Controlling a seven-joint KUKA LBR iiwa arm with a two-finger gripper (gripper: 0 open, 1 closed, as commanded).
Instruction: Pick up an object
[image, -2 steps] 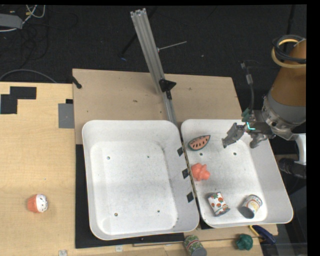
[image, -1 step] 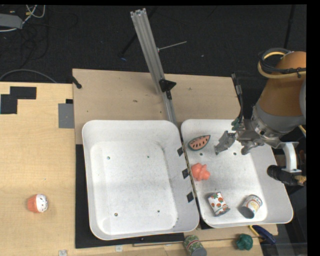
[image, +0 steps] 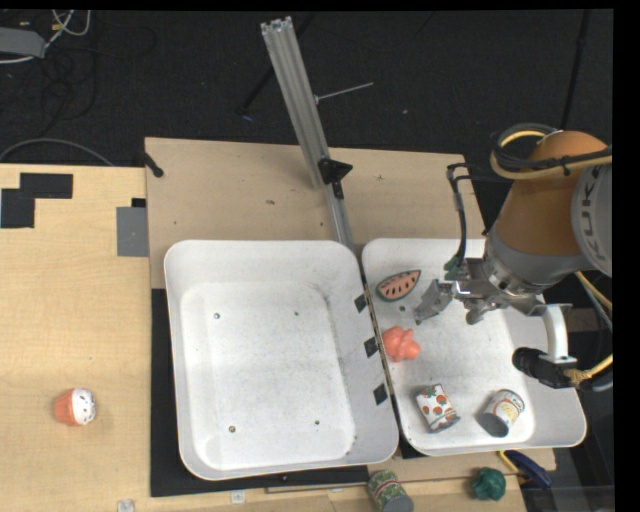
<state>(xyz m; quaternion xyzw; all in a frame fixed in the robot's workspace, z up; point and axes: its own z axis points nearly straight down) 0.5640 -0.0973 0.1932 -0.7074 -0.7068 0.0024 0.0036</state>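
Note:
The right bin (image: 560, 425) holds a watermelon-slice toy (image: 398, 286), an orange-red lump (image: 402, 343), a small white box with red spots (image: 436, 407) and a tipped can (image: 503, 410). My gripper (image: 455, 306) hangs over the upper middle of this bin, right of the slice and up-right of the lump. Its fingers (image: 431, 302) are spread open with nothing between them. The grey arm with its orange band (image: 556, 152) rises to the right.
The left bin (image: 180, 262) sits beside the right one, with black clips along the shared rim. A metal rail (image: 305, 110) slants up behind the bins. An orange-white ball (image: 74, 407) lies on the left bench; a green toy (image: 488, 484) and a can (image: 385, 490) lie at the front edge.

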